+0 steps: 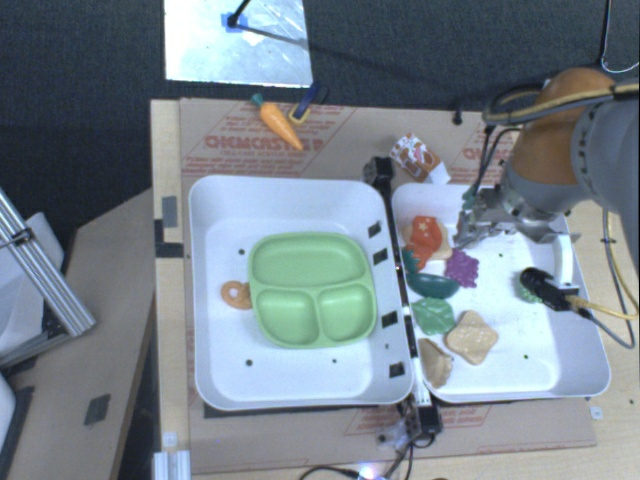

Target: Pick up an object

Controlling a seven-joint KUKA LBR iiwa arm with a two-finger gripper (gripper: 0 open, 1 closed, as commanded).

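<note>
Purple toy [461,267] — just below hand [472,230], right bin [570,368]; hand's grip state unclear.

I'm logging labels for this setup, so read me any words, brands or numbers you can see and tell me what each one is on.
Red print on the cardboard sheet behind the bins: large letters, mirrored or upside down and too blurred to read.
More red print on the cardboard's front edge: too small to read.
Small packet behind the right bin: a red and white pattern, no legible text.
Nothing else carries writing.
</note>
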